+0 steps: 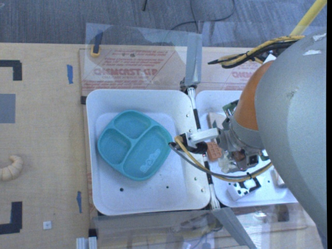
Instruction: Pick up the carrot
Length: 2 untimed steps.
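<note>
The gripper (220, 154) hangs over the right bin's (270, 193) left edge, beside the small orange carrot (213, 149); whether it is clenched, I cannot tell. The divider wall lies close; the carrot could slip away.

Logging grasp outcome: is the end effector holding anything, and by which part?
Cannot tell. The end effector sits beside an orange object, likely the carrot, in the right bin; the grip is hidden.

Faint, unreadable red lettering on clear sheet (136, 66)
</note>
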Motion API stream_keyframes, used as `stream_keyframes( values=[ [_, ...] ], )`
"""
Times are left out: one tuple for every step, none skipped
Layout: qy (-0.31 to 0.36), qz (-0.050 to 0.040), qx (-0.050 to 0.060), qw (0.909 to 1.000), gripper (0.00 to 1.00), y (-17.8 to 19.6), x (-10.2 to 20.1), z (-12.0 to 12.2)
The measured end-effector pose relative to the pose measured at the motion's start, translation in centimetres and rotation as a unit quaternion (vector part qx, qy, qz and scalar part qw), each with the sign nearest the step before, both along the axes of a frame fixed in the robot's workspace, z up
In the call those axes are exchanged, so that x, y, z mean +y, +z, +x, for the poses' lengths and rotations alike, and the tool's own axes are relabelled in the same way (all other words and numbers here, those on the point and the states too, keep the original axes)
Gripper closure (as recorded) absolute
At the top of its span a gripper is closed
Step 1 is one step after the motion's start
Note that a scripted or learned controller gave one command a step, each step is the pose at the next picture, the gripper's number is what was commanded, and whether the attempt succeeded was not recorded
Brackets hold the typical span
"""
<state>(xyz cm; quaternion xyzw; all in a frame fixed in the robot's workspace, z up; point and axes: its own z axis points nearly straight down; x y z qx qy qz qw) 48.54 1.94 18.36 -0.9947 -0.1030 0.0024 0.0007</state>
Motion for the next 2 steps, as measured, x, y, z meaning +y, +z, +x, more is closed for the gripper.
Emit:
stream_keyframes(
  values=[
    [0.090,0.0009,0.000,0.9959,1.00,0.5,-4.6,-0.7],
    [-0.001,-0.0001,-0.001,1.0000,1.00,3.2,-3.9,-0.6]
  ],
)
